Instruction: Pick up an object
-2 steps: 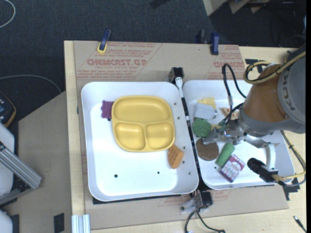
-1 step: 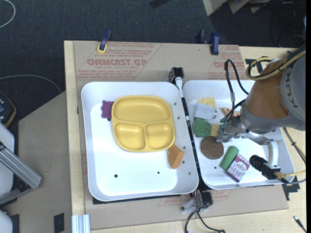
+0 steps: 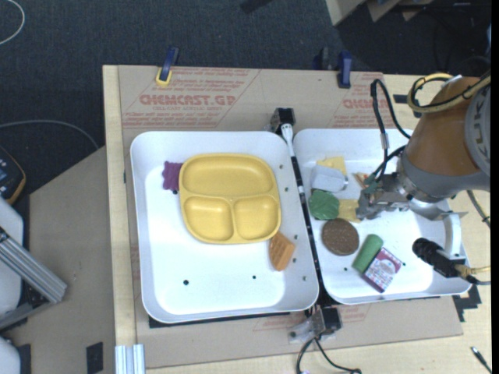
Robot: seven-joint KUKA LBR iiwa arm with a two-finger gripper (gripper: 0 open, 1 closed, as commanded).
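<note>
Two shallow white bins with rounded corners and smooth, glossy walls are set side by side on a board of brown printed cardboard (image 3: 234, 92). In the left bin (image 3: 156, 232) a yellow, three-compartment plastic tray (image 3: 230, 197) of matte finish is laid; a purple piece (image 3: 171, 175) is tucked against its left edge, and a tan, rough-textured wedge (image 3: 282, 251) lies just off its lower right corner. In the right bin (image 3: 405, 287) the loose objects are gathered: a green, soft-looking lump (image 3: 324, 206), a brown flat disc (image 3: 341, 237) (speckled, biscuit-like), a green cylinder (image 3: 366, 253) touching a red-and-white printed packet (image 3: 383, 269), a grey-white block (image 3: 329, 179) and a pale yellow piece (image 3: 335, 163) behind it. The gripper (image 3: 373, 203) is positioned low over the right bin, just right of the green lump and above the disc; whether its claw is open or closed cannot be told, and no object is seen between its parts. The arm (image 3: 440, 142), orange-banded, is seen entering from the right.
</note>
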